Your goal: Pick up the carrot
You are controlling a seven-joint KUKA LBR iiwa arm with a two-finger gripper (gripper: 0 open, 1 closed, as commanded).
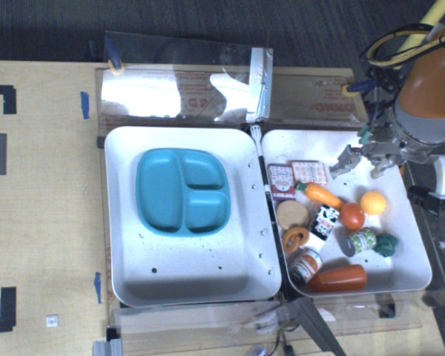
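**Carrot waits mid-bin while the gripper hovers above the far corner**

The left bin (pixel 126 199) carries a blue divided plate (pixel 182 190) and nothing that matters to this step. The right bin (pixel 419 262) is crowded, and all the work lies there. The arm (pixel 429 95) comes in from the right with its orange band over the bin's upper right corner.

The gripper (pixel 362 159) hangs above the bare upper part of the right bin, its two fingers apart with nothing between them. It sits up and to the right of the carrot, near but not over it.

A red sausage-shaped toy (pixel 337 277) lies along the bin's near edge. Two small printed cards (pixel 297 176) rest near the divider. A tomato (pixel 351 216) sits just beside the carrot's thick end, and an orange ball (pixel 373 202) lies a little farther right.

The carrot (pixel 322 195) lies slanted in the middle of the bin, its green tip toward the cards and its body running down to the tomato.

To do the reach well, the gripper should probably travel left and toward the near side until centred over the carrot's middle. The fingers should turn to close across the narrow width, not along the length. Descending away from the tomato end likely avoids catching that neighbour or nudging the carrot aside.
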